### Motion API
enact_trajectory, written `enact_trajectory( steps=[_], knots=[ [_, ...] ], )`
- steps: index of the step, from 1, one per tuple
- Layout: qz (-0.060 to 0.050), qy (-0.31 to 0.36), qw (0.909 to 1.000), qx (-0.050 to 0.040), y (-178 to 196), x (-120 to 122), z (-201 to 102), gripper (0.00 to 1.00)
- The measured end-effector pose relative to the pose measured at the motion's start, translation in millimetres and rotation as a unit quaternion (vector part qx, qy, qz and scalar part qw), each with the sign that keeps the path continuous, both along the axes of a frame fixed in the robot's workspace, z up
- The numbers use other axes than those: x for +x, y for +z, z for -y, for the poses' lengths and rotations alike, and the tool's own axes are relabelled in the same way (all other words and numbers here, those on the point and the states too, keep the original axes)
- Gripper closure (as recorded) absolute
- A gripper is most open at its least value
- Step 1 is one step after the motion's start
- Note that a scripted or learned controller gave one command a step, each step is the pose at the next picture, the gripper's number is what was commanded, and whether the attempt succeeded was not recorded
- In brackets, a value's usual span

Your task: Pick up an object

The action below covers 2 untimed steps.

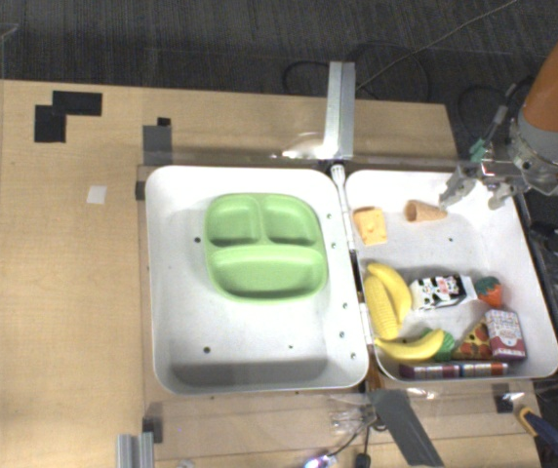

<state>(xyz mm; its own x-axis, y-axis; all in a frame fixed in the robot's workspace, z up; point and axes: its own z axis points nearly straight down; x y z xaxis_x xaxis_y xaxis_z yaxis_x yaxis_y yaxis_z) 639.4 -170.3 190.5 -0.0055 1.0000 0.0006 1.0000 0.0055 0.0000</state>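
Camera view looks down on two white bins side by side on the surface. The tool (476, 190) hangs over the top right part of the right bin (542, 291), and its two fingers are spread apart with nothing between them. The thing closest to it is a small cone (423, 211), tan like an ice cream cone, lying on its side on the bin floor. It sits just beside the tool, a little toward the left. I think the cone is light and hard, and it may roll or slip away if pushed, so the best spot to pinch is across its fat middle. A cheese block (371, 226) lies farther left. Two bananas (392, 305), a small carton (442, 292) and other toys sit lower down, well apart from the tool. The left bin (177, 261) holds a green tray (264, 245)
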Motion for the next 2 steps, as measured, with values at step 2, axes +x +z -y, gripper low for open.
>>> enact_trajectory(
  steps=[2],
  knots=[
    [0.0,-0.098,0.9952,0.0003,-94.9,-64.4,22.5,0.0]
  ],
)
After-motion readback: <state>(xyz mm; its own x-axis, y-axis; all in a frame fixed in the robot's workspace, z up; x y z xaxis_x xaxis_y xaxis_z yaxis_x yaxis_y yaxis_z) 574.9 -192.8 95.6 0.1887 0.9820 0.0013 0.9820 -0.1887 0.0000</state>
